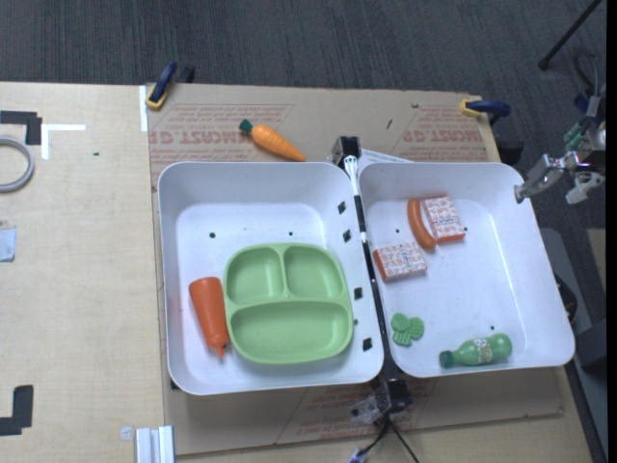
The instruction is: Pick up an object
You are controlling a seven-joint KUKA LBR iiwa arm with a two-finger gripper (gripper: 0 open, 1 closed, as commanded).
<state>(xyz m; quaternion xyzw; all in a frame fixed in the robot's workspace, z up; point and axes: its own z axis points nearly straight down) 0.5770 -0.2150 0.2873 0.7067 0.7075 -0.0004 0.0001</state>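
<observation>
stage: pick not begun — nothing lifted | end effector: at 3 o'clock off right bin, grip state unreadable (too small) | left: reach, grasp, lift

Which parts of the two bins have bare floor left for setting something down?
Left bin: bare strip behind the green divided plate; front is crowded. Right bin: bare middle and right side, between the printed boxes and the green bottle.
</observation>
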